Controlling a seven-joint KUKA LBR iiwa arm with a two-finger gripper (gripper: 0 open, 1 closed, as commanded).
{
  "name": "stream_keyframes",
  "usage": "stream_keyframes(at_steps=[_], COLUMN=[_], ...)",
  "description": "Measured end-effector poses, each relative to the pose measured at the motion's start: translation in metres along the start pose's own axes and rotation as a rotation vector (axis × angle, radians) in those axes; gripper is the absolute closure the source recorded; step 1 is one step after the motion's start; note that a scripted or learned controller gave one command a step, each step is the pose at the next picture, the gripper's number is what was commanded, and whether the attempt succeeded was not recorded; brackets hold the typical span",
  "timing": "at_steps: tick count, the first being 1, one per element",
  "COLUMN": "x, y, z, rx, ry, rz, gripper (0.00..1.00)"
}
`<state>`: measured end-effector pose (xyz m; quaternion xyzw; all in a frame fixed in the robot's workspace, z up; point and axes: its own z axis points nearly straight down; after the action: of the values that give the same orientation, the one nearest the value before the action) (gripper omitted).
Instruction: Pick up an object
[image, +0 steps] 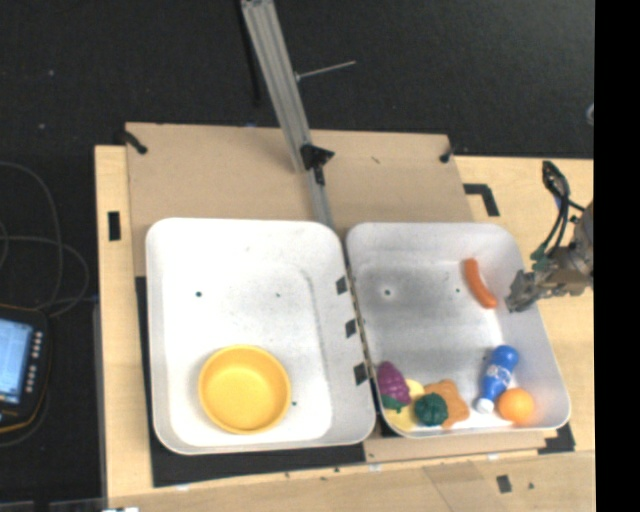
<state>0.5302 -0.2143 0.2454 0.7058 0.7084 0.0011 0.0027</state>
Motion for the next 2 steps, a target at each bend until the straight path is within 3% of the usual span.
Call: stream_keyframes(at_steps=[2], x=[0.106], y=[0.011], z=[0.001], rx=[0.004], ry=[0.003], rz=[-0.003], gripper=[1.0])
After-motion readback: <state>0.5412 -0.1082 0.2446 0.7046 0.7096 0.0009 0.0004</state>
